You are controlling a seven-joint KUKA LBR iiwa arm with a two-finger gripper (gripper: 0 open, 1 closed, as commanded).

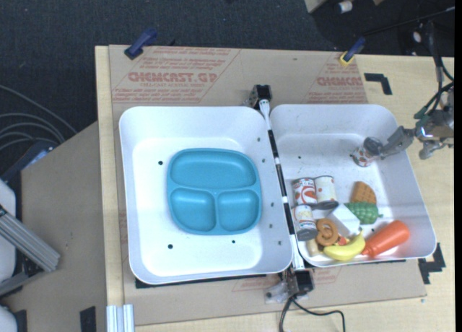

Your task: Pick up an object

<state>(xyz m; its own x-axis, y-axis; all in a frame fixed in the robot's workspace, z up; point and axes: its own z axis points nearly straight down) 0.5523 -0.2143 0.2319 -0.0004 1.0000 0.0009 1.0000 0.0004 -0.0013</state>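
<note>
The toy banana [343, 250] lies at the near rim of the right bin [404, 172], the landmark for what follows. Touching the banana's right end is a toy carrot [386, 239], slanting up toward the bin's right wall. Just left of the banana sit a pretzel-like brown pastry [327, 231] and a small can [304, 216] against the bin's left wall. Above them, 2 red-and-white cans [315, 191] lie side by side. Right of the cans, mid-bin, a brown bread-like piece [364, 193] touches a green leafy toy [364, 212].

The arm [435, 130] reaches in over the bin's right rim, low and nearly level, its wrist outside the wall. The gripper [367, 151] points left into the bin's upper part, its tip at a small reddish object [359, 156] on the floor. Whether the fingers are spread or closed cannot be made out, nor whether they grip that object.

Left of the right bin, the left bin [144, 179] holds a blue 3-compartment plate [214, 190].
</note>
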